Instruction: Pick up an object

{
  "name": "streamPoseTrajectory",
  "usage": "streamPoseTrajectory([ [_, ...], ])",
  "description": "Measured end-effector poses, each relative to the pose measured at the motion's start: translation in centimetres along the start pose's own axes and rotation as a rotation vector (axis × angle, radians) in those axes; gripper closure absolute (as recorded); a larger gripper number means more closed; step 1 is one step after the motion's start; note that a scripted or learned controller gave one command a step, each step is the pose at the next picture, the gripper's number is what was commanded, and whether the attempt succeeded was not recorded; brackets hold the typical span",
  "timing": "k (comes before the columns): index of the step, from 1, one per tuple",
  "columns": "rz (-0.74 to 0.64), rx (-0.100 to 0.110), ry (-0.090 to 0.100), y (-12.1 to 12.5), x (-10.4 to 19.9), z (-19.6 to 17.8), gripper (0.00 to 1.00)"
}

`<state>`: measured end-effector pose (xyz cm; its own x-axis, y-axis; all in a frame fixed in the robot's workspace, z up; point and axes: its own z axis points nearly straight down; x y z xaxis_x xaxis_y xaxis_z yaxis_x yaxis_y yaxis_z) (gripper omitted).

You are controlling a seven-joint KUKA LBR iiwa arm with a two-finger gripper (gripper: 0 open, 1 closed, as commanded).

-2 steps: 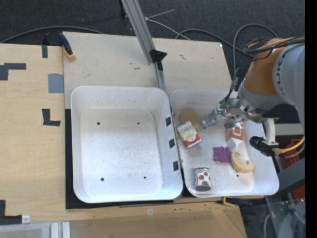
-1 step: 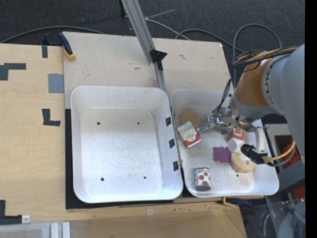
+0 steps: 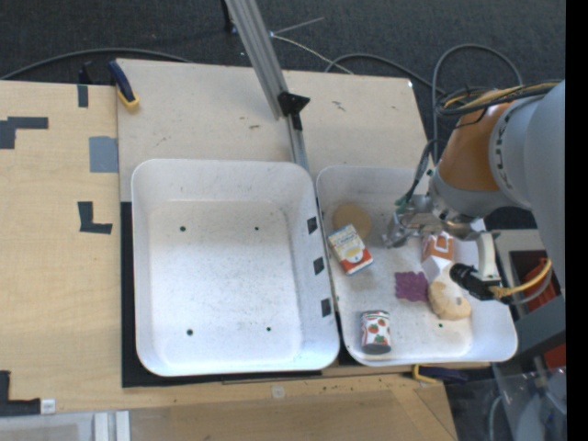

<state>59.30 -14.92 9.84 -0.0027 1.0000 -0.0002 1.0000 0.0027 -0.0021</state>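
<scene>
I see the gripper [image 3: 401, 230] low in the right bin [image 3: 487, 345], fingers' state I cannot tell; small carton [image 3: 350, 249], can [image 3: 375, 331], purple piece [image 3: 411, 287] and potato-like lump [image 3: 448, 299] crowd nearby

Both bins [image 3: 225, 177] were white. The arm [image 3: 514, 145] was grey and orange. A small can [image 3: 375, 331] was red and white, beside a purple scrap [image 3: 411, 286].

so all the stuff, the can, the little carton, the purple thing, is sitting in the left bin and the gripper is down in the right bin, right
Not quite. The camera view shows the can, carton and purple thing lying in the right bin, not the left bin. The gripper is indeed down in the right bin.
</scene>
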Motion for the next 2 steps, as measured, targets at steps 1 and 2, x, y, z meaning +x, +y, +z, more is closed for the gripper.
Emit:
streamPoseTrajectory([
  [1,0.001,-0.007,-0.001,0.4,0.3,-6.3,1.00],
  [2,0.001,-0.008,-0.001,0.4,0.6,-12.6,1.00],
])
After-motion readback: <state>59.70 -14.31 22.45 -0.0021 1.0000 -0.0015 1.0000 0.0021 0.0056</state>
